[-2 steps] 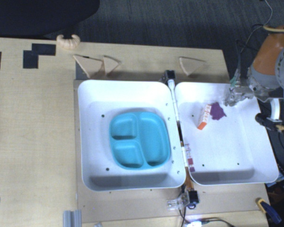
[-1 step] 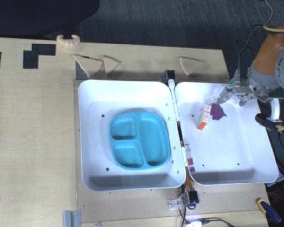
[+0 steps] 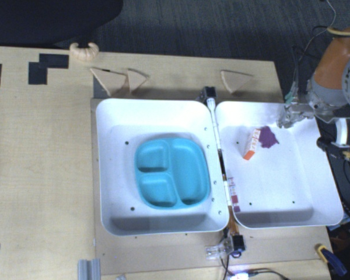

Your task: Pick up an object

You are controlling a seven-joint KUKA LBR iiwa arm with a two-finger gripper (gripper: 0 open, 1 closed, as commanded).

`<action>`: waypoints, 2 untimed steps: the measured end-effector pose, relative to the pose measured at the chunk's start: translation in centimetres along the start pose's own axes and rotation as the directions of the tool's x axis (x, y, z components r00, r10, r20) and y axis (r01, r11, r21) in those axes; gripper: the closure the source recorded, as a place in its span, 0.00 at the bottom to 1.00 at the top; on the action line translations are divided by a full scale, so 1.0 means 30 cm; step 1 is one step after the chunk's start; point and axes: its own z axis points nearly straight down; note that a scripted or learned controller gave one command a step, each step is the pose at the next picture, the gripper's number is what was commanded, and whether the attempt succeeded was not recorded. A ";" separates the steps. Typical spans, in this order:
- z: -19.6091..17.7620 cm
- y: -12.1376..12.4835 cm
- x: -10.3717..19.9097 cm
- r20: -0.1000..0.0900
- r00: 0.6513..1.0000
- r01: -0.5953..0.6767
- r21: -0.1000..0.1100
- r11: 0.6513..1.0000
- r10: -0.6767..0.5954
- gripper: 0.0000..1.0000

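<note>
In the right bin (image 3: 291,197), toward its far side, a small orange and white box (image 3: 251,143) lies next to a purple object (image 3: 268,137); the two touch. My gripper (image 3: 287,119) hangs over the bin's far right corner, just right of and slightly beyond the purple object. Nothing shows in its grasp. The grey arm with its orange band (image 3: 336,63) comes in from the right edge.
The left bin (image 3: 114,174) holds a light blue divided tray (image 3: 172,171) in its middle. A ridge (image 3: 217,150) separates the two bins. Cables and a clip (image 3: 230,247) lie at the near edge. Wooden bench surrounds both bins.
</note>
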 end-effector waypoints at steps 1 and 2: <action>0.001 0.000 0.001 0.000 1.000 0.001 0.001 1.000 -0.001 0.00; 0.090 -0.157 0.128 -0.004 1.000 -0.013 0.017 1.000 0.013 0.00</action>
